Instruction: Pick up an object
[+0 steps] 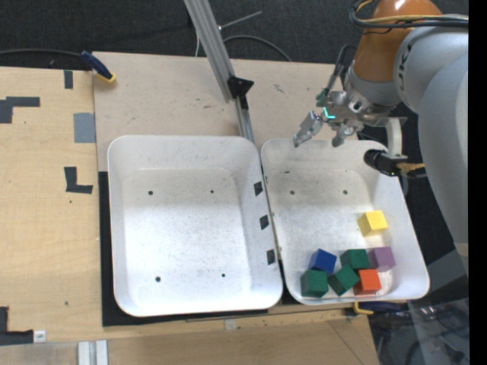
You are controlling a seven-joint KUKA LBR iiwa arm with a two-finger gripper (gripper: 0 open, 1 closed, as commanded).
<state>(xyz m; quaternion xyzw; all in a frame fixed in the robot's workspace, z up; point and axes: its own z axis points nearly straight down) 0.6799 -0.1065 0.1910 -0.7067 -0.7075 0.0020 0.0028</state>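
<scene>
Hovering open-fingered and holding nothing, the gripper [323,134] sits over the right bin [403,204]'s far rim. The yellow block [374,221], alone mid-bin, is the easiest pick: descend straight, straddling it squarely.

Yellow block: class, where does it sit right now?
The yellow block lies alone in the right bin, near its right wall, just above the purple block.

Two shallow white bins sit side by side, a left bin [129,158] and a right bin [304,181]. The right bin holds seven small blocks: three green blocks [335,274], one blue block [323,260], one yellow block [374,221], one purple block [383,257] and one orange block [370,280].
</scene>
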